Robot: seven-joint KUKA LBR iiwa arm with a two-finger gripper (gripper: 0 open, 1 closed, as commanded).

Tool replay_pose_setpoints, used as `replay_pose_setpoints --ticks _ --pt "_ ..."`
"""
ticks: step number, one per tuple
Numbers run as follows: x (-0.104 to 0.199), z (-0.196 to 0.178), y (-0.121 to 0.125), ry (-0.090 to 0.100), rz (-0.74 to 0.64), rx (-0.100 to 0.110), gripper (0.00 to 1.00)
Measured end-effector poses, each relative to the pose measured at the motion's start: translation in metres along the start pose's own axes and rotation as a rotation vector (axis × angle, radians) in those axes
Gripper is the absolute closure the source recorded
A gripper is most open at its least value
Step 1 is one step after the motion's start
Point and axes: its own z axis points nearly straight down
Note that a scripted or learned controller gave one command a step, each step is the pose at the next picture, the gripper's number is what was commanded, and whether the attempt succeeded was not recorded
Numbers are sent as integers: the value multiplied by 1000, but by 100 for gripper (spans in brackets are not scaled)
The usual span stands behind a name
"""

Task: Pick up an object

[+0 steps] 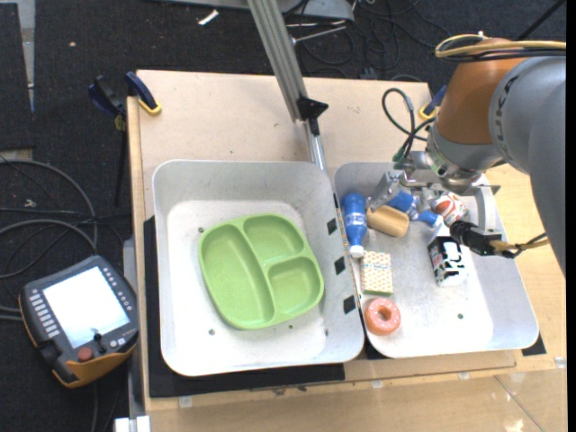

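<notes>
The right bin holds a blue bottle with a white cap, a tan block, a yellow-green speckled sponge, a pink donut, a black-and-white can and a small red, white and blue object. My gripper hangs low over the back of this bin, just above the tan block and beside the small colourful object. The wrist hides its fingers.
The left bin bears a green three-compartment plate. A grey pole slants across the bench behind the bins. A blue and yellow clamp sits at the bench's back left corner. A teach pendant lies on the floor left.
</notes>
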Motion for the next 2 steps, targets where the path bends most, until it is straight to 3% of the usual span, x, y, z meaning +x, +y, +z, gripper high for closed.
replay_pose_setpoints --ticks 1,2 --pt "-6 48 1 -11 4 -12 0" --pt "-5 38 1 -10 5 -13 100"
